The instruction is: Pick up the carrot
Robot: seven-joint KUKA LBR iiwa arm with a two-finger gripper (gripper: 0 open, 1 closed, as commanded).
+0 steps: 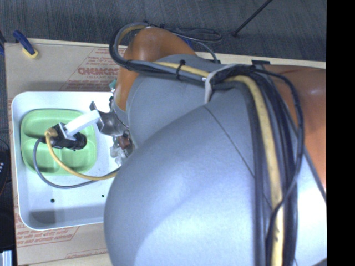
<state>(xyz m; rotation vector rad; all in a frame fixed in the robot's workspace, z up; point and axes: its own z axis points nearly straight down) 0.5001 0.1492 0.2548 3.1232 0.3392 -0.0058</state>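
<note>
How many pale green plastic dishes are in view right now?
1. The pale green rounded plastic dish lies at the upper left of the shallow white bin. The grey robot arm blocks the rest, so others may be hidden.

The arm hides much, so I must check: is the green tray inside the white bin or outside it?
Inside. The green tray lies flat within the white bin, whose rim shows along its left and far sides.

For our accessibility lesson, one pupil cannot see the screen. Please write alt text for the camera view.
A large grey robot arm with an orange band and bundled cables reaches from the right over a shallow white bin. A pale green tray lies in that bin.
</note>
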